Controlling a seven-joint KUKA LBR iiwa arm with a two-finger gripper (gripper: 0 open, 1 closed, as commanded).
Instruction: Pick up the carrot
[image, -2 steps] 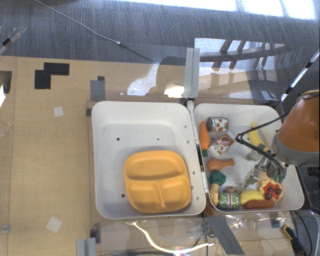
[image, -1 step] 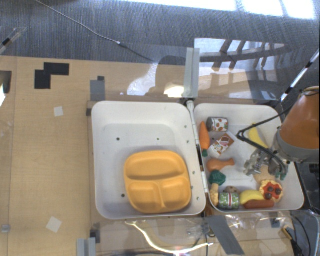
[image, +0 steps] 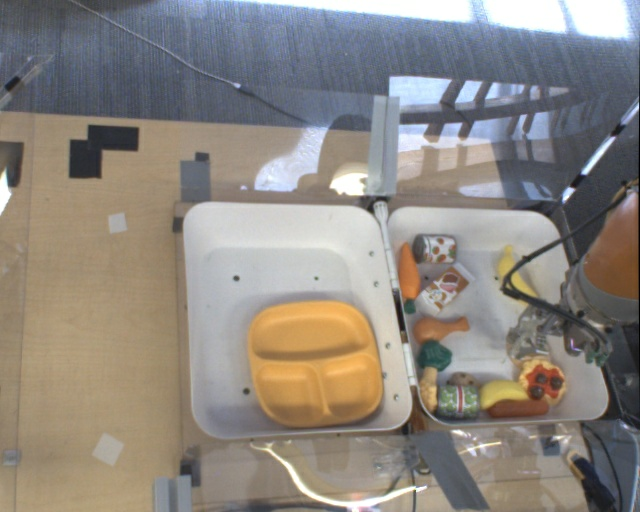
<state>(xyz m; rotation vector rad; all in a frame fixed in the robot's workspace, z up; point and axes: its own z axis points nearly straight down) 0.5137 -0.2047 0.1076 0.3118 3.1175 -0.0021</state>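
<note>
arm (image: 610, 265): enters from right | pincer (image: 528, 340): pointing down, low over right bin

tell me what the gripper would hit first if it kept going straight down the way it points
Probably bare floor of the right white bin, beside the round pizza toy. The gripper points down there, far from the orange carrot. Depth is unclear.
</note>
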